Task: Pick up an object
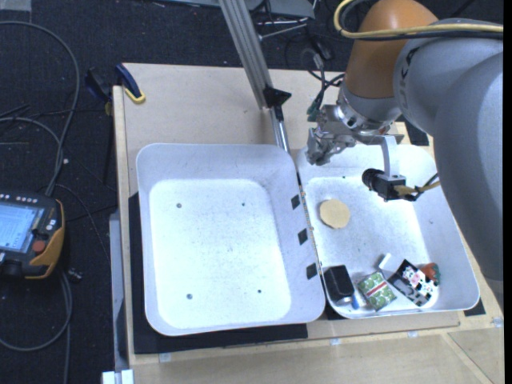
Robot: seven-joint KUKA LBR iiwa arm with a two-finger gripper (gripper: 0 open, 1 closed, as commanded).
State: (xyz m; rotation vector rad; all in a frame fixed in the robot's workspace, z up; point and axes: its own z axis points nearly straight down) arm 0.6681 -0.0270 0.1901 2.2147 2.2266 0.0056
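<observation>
Nearest the lens, along the right bin's [448, 238] front edge: black block [338, 282], green packet [376, 290], patterned toy [418, 282], all well below the claw [318, 152]. Tan disc [335, 214] near, just below the claw. Claw spread: cannot tell.

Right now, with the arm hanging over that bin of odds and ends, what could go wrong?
The gripper sits near the right bin's far rim, beside the divider, so coming straight down it might close on nothing. The tan disc lies flat and could slip away. The black block, green packet and patterned toy crowd the near corner, where a grab might catch two.
</observation>
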